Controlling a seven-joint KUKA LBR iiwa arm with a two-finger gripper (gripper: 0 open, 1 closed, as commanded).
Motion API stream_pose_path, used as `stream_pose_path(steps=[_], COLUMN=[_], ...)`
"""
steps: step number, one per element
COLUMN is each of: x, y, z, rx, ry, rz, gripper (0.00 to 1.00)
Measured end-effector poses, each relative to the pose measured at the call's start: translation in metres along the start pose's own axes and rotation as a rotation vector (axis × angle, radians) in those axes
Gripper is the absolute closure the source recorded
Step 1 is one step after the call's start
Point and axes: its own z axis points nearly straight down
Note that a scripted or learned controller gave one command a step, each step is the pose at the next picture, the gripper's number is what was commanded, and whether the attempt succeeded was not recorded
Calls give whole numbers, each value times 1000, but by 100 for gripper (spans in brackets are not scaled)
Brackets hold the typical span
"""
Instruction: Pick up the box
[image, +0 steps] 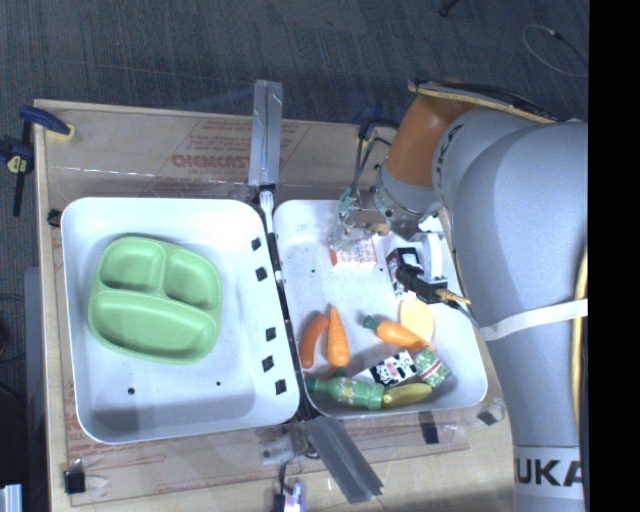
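**Claw low over the box**

The arm (520, 230) reaches in from the right, its claw (358, 215) down at the far end of the right bin (300, 260), right over the box (354, 256). Fingers apart or together? Cannot tell. Carrots (330, 338) lie nearer; a green tray (155, 297) sits in the left bin (75, 300).

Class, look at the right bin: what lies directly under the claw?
Under the claw lies a small white and red box on the right bin floor. The claw covers the box's upper part, so its full outline and any contact cannot be seen.
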Motion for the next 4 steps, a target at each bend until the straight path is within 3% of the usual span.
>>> stream_pose_path(steps=[1, 2, 3, 4], x=[0, 5, 5, 5], y=[0, -1, 0, 0], z=[0, 8, 0, 0], rx=[0, -3, 0, 1], ry=[0, 1, 2, 2], rz=[0, 13, 8, 8], gripper=[0, 0, 100, 0])
